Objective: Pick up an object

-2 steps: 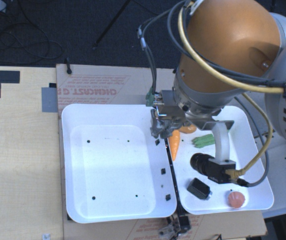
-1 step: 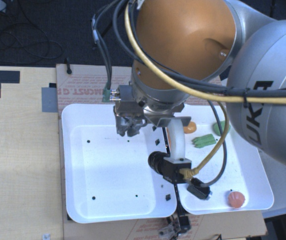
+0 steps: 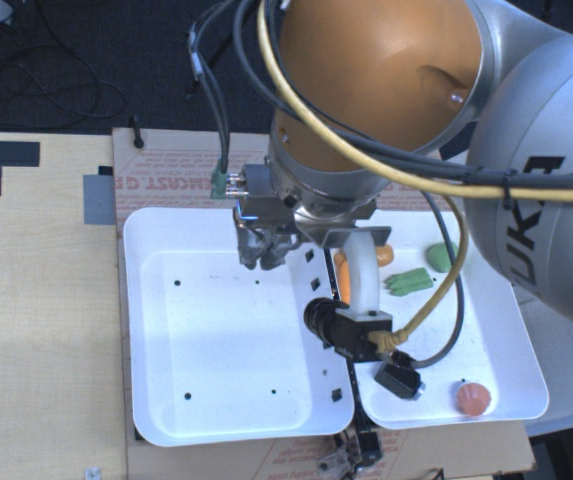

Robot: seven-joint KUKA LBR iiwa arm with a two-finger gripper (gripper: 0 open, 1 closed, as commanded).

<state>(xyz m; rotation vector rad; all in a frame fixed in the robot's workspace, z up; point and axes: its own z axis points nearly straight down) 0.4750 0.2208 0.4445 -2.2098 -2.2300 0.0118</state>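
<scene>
Looming closest to the lens, the grey and orange arm (image 3: 386, 78) hangs over the right bin (image 3: 511, 368). In that bin lie an orange piece (image 3: 381, 255), a green piece (image 3: 407, 282), a green lump (image 3: 439, 257) and a pink ball (image 3: 473, 398). At that bin's left wall the claw (image 3: 262, 248) sits over the left bin (image 3: 216, 338); its grip I cannot tell.

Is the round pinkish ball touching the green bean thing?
Apart. In the camera view the pinkish ball sits near the right bin's front corner, with bare white floor between it and the green bean-shaped piece farther back.
</scene>
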